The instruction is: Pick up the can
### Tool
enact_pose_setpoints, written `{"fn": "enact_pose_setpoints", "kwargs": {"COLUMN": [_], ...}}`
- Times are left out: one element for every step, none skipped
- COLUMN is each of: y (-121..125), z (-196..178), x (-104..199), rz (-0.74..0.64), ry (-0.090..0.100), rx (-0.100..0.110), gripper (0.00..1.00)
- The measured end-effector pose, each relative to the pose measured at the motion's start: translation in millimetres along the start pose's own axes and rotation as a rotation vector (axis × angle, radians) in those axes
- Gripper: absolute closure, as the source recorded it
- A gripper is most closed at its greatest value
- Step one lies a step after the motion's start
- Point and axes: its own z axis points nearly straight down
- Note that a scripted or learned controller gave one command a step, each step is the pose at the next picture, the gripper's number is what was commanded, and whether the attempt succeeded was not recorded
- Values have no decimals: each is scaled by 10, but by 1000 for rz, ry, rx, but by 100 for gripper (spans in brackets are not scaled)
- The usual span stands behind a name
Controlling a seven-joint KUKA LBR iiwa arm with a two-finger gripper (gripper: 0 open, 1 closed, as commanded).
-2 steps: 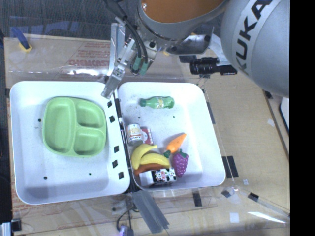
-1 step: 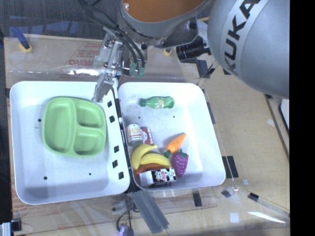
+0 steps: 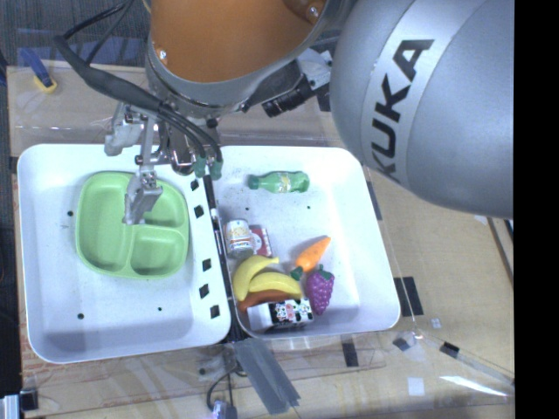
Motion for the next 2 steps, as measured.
{"fn": "enact_pose_setpoints", "kwargs": {"y": [-64,-305], "z": [246,858], "x": [-544,-789], "rz": [802,824], "ry": [-1,2], "rx": [0,2], "gripper": [0,0]}}
